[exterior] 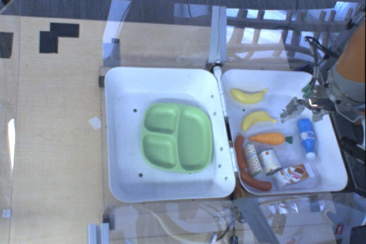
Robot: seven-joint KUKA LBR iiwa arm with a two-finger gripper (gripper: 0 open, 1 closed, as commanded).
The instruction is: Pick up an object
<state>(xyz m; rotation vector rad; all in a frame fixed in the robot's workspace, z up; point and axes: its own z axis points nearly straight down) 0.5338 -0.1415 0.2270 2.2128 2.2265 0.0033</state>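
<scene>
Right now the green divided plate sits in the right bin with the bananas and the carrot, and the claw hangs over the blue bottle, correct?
Not quite. The camera view shows the green divided plate alone in the left bin. The bananas and carrot do lie in the right bin, and the claw does hang just above the blue bottle.

Bin contents, counted

There were two bananas (249,95), two sausages (255,182), one carrot (267,138), one bottle (307,137), one green plate (176,137).

Grey arm (347,94) with orange band, black cables, metallic claw (297,109).
</scene>
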